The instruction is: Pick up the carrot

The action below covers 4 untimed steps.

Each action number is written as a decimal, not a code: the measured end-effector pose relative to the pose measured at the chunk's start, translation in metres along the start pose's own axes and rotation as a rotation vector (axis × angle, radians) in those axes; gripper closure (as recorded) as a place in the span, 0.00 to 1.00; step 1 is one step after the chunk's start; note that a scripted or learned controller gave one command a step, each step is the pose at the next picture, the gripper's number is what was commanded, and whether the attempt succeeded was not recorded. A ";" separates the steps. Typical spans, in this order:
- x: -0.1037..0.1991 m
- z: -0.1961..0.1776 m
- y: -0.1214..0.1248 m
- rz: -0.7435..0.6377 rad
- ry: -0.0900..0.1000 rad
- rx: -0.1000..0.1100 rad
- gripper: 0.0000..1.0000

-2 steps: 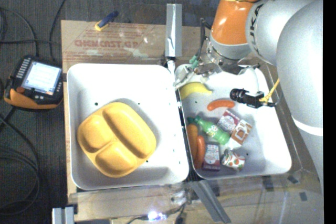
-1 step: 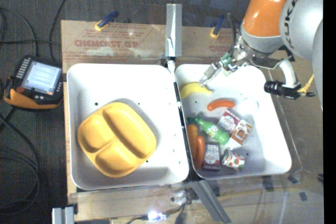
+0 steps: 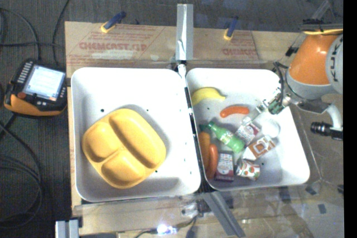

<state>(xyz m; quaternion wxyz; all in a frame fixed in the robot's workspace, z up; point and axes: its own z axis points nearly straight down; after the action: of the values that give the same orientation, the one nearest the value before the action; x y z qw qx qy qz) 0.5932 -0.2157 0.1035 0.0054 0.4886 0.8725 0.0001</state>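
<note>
The carrot (image 3: 212, 158) is a short orange piece lying lengthwise in the right bin (image 3: 295, 167), close to its left wall near the front. A green bottle (image 3: 224, 137) lies just behind it and a dark red can (image 3: 225, 168) touches its right side. My gripper (image 3: 273, 103) hangs over the back right part of the same bin, well to the right of the carrot and apart from it. Nothing of the carrot is near the gripper.
The right bin also holds a yellow banana (image 3: 207, 95), an orange-red sausage-like piece (image 3: 234, 111), and several small cartons and packets (image 3: 260, 147) in a heap. In the left bin (image 3: 89, 86) sits a yellow divided tray (image 3: 124, 146). A teach pendant (image 3: 36, 88) lies left of the bench.
</note>
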 end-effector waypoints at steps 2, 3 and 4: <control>0.080 0.013 0.075 0.122 0.000 -0.002 0.00; 0.081 0.012 0.043 0.082 -0.002 -0.006 0.00; 0.085 -0.103 0.044 -0.002 0.008 0.004 0.00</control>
<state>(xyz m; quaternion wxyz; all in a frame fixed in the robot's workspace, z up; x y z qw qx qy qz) 0.5849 -0.1199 0.2063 0.0010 0.4878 0.8730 0.0004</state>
